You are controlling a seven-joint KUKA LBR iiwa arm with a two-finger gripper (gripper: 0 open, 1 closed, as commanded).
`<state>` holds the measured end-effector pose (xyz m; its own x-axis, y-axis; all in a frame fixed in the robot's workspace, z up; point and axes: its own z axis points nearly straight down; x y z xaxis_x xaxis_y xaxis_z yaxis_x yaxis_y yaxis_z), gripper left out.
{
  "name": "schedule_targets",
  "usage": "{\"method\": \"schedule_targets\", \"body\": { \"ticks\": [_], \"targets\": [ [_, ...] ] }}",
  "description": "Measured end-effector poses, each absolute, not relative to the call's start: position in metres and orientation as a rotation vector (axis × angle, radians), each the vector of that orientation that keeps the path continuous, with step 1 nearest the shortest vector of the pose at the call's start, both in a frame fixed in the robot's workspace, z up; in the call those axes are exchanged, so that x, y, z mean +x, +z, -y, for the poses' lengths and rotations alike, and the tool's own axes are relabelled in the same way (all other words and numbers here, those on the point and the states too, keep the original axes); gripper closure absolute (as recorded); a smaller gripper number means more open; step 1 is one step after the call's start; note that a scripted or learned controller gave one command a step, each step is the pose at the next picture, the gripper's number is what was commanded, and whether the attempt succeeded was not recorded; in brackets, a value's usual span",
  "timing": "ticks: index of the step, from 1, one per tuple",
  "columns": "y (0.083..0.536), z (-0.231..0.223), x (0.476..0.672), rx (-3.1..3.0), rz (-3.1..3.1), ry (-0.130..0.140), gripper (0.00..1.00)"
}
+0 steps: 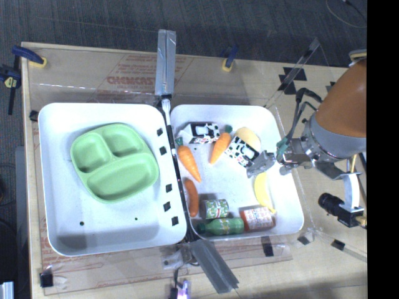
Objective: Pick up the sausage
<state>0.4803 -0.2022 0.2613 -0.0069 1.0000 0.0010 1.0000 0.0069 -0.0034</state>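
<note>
Tabletop (93,64): pale wood, bearing two shallow white bins side by side, with blue clamps at its far edge.

Left bin (56,229): holds one green divided plate (114,161) in its far half; the near half is bare white floor, the widest open room on view.

Right bin (293,213): crowded.
- Sausage (191,197): reddish-brown, lying lengthwise just beside the bin's left wall, near the divider between the bins. Its near end touches or all but touches the green can (216,208); its far end sits just below the left carrot (189,162). Little room on its left side; a strip of bare floor opens on its right.
- Right carrot (220,147): tilted, leaning toward the black-and-white carton (203,132) at the far wall.
- Black-and-white patterned item with a pale yellow top (244,146): what it is cannot be made out.
- Banana (264,191): near the right wall.
- Green bottle (222,227) and red-labelled can (257,217): along the near wall.

Gripper (265,162): over the right part of the right bin, between the patterned item and the banana, well apart from the sausage. Whether it is open or closed cannot be told; its tip is dark and small against the clutter.

Arm (340,117): grey with an orange band, cut off at the right.
</note>
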Motion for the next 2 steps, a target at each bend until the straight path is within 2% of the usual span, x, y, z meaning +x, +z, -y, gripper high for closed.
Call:
{"method": "schedule_targets", "body": {
  "ticks": [1,2],
  "targets": [
    [0.116,0.125,0.485,-2.368,2.057,0.005,0.00],
    [0.099,0.105,0.480,-2.360,2.115,0.001,0.00]
  ]
}}
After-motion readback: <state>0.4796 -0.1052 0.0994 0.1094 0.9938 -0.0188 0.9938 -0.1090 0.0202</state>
